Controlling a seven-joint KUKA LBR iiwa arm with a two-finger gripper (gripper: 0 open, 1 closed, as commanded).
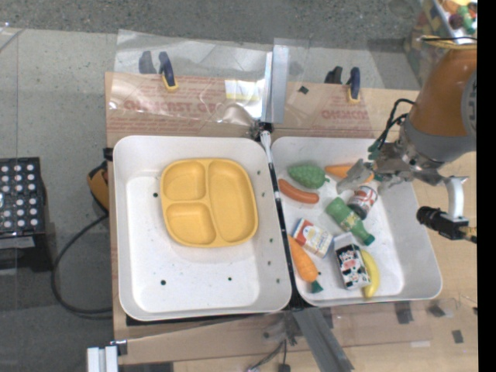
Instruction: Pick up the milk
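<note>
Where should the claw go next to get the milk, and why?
Probably toward the near end of the right bin. The claw hangs over the can near the far side, while the milk, the cow-spotted carton, lies by the banana at the near edge.

The milk [352, 266] is a small carton with a black-and-white cow-patch pattern and a dark top end, and it lies flat on its side on the floor of the right bin [415, 242], in that bin's near part. Its long side runs roughly from far to near, tilted slightly, with the dark end pointing away from the near rim. It touches a yellow banana [371, 275] along its right side, sits just beside the orange carrot [304, 261] on its left, and lies well apart from my tool [358, 178].
</note>
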